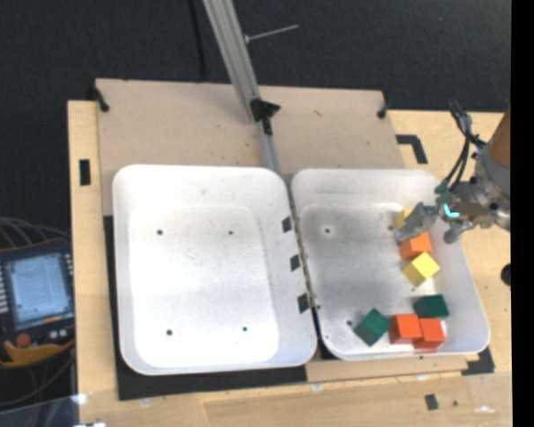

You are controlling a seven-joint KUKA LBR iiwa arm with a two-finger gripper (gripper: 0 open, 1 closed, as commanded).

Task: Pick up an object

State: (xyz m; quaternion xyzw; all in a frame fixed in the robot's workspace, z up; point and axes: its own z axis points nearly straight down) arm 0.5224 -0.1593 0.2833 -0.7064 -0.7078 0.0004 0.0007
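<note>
Orange block [416,245] lies in the right bin [338,265], directly below the hand [424,223] and touching or nearly touching its lower finger. A small yellow piece [400,218] sits just left of the hand, at its upper finger. The hand's two fingers stand apart, spread partway, pointing left into the bin from the wrist at the right edge; whether anything is pinched between them cannot be told, and the orange block appears to lie below the fingers rather than between them.

A yellow block [421,268] rests just below the orange one, further down from the hand. Well below the hand, near the bin's front rim: a dark green block [432,306], two orange blocks side by side [417,329], and a green block [370,326] to their left.

Left bin [205,265] lies well left of the hand, across the divider. Both bins sit on the surface [231,123].
</note>
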